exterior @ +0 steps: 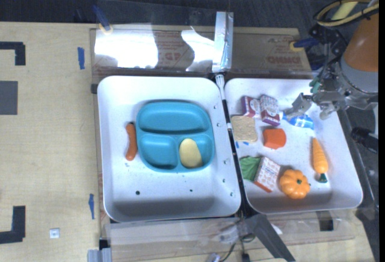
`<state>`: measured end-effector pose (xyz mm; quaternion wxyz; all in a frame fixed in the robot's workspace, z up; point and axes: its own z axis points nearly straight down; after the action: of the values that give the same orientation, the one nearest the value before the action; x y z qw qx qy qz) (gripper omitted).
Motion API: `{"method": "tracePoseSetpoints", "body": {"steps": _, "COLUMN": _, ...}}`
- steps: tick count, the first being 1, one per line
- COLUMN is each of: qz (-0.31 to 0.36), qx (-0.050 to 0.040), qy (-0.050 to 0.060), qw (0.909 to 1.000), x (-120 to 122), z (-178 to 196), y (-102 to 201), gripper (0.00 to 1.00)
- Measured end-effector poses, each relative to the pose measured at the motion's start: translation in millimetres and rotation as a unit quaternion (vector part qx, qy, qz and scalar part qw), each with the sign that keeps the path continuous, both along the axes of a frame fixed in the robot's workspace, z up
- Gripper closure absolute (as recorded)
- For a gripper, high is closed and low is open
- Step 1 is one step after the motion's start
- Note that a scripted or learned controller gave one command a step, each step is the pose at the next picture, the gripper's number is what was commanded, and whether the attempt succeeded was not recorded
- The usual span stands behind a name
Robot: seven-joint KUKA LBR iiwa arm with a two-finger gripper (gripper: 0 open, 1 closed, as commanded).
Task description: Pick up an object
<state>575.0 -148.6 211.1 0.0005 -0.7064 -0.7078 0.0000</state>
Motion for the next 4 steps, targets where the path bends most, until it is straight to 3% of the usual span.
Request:
{"method": "tracePoseSetpoints", "body": {"steps": 1, "qz": 0.033, "qx": -0.0025, "qy": -0.011, "qw": 0.9994, "x": -1.7, "z": -105.2, "y": -15.6, "gripper": 0.0}}
{"method": "tracePoseSetpoints", "body": {"steps": 2, "qz": 0.035, "qx": -0.0034, "qy": -0.016, "qw": 0.9993, "x": -30.4, "z": -113.0, "y": -5.0, "gripper": 0.0}}
{"method": "tracePoseSetpoints", "body": {"steps": 3, "qz": 0.089, "qx": -0.003, "qy": -0.008, "qw": 0.996, "x": -6.8, "z": 41.3, "y": -11.1, "gripper": 0.0}}
{"method": "tracePoseSetpoints", "body": {"steps": 4, "qz": 0.024, "qx": 0.0018, "qy": 0.004, "qw": 0.9997, "x": -10.6, "z": -72.3, "y": -69.8, "gripper": 0.0}}
